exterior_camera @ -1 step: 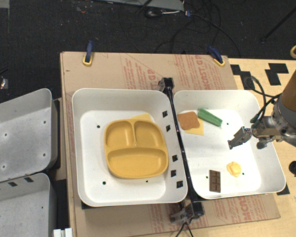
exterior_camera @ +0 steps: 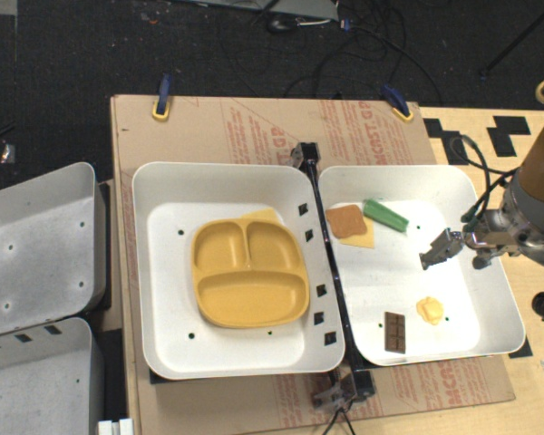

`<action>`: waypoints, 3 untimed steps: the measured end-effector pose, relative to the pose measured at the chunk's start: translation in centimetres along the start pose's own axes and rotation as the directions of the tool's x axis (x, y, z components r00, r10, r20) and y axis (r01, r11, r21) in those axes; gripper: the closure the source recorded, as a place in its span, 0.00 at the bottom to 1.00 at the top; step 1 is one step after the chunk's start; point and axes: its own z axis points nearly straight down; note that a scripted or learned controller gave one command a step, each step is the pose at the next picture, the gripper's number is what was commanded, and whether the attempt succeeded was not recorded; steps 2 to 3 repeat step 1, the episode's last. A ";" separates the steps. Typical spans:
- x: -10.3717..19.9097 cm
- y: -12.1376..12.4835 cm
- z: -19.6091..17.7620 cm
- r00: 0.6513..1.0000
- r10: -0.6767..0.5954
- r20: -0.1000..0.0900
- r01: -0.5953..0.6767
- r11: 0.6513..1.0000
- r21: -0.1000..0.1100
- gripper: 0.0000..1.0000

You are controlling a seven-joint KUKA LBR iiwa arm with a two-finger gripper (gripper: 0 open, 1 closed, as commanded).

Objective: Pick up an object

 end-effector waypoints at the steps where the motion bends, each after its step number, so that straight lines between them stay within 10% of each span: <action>1: -0.1 -0.3 4.3 1.000 0.003 -0.001 -0.003 1.000 0.003 0.00; 3: -0.1 -0.3 4.3 1.000 0.003 -0.001 -0.003 1.000 0.003 0.00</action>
